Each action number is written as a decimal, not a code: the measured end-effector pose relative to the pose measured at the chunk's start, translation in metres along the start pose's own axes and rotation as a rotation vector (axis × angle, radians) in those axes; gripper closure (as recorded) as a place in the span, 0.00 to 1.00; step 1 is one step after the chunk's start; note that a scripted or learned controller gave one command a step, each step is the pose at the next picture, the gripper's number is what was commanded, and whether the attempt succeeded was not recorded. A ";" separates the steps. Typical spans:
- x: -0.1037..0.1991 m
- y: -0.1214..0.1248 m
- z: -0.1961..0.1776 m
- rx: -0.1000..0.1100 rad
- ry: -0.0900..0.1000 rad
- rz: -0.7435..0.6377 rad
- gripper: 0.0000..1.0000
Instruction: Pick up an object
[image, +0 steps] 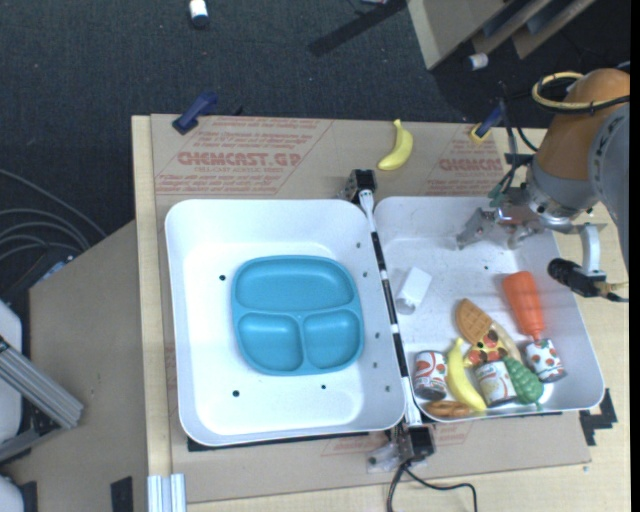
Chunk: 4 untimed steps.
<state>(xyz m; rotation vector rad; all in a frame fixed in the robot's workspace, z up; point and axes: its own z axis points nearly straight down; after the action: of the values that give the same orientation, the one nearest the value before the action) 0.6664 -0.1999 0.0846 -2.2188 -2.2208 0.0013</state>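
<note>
Carrot seemingly below raised jaws

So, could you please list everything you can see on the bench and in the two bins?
left bin: 1, white, left half of the bench
divided tray: 1, light blue, middle of the left bin
right bin: 1, white, right half of the bench
carrot: 1, orange, right side of the right bin
white block: 1, white, left side of the right bin
banana in bin: 1, yellow, near corner pile of the right bin
small cans: about 3, red and white, same pile
bread piece: 1, tan, top of that pile
banana on board: 1, yellow, behind the bins
blue clamps: 2, blue, back edge of the board
arm: 1, grey and orange, over the right bin's far corner
gripper: 1, grey, above the right bin's far side
</note>
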 end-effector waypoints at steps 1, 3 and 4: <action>0.000 0.001 -0.011 -0.003 -0.001 -0.001 1.00; 0.000 0.002 -0.021 -0.005 -0.003 -0.001 1.00; 0.000 0.001 -0.021 -0.005 -0.002 -0.001 0.00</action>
<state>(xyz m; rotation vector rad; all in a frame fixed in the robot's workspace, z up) 0.6678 -0.1998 0.1058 -2.2216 -2.2252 -0.0013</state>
